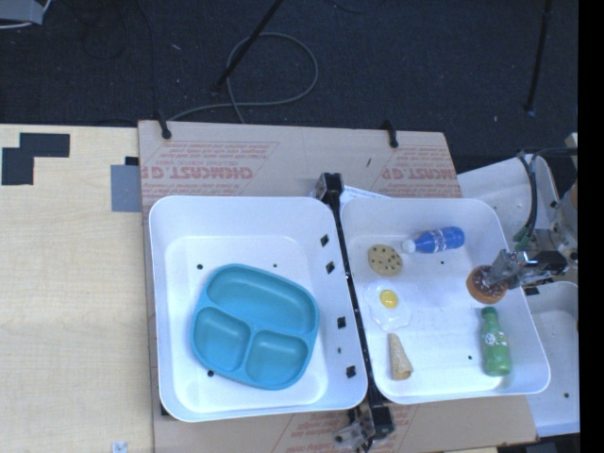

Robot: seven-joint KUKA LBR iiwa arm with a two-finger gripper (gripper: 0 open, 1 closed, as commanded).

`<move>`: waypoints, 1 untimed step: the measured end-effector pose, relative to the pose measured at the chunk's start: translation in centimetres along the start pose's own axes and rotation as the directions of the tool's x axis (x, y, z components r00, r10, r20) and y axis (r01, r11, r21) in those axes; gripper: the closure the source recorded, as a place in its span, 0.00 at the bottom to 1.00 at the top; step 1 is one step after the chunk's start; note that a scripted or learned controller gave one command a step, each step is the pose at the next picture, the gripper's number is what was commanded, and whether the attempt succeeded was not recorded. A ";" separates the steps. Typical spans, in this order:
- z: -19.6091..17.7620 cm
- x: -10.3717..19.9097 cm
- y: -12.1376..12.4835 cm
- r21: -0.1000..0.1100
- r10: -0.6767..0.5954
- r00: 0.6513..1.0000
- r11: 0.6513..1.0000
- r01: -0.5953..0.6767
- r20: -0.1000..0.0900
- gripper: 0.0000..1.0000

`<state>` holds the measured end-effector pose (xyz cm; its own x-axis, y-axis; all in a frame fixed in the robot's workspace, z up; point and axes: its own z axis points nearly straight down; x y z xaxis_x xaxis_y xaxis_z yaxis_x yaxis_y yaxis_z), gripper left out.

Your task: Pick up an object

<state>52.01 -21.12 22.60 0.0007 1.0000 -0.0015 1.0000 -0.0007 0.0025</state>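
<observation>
Partly cut off at right, gripper (502,274) over brown round object (484,286) in right bin (425,390), finger state indiscernible, green bottle (493,342) just below.

We see two bins, left (170,253) and right (514,366), of smooth, glossy white plastic; a divided tray (255,324) of matt blue plastic; a green bottle (494,344) of shiny plastic; beneath, plain brown cardboard (283,163) on a pale wood-grain surface (66,300).
</observation>
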 end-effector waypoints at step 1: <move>-4.4 0.1 0.7 0.001 -0.002 1.000 1.000 0.002 -0.001 1.00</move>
<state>52.67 -21.05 27.00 -0.0015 1.0000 -0.0008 1.0000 0.0015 0.0018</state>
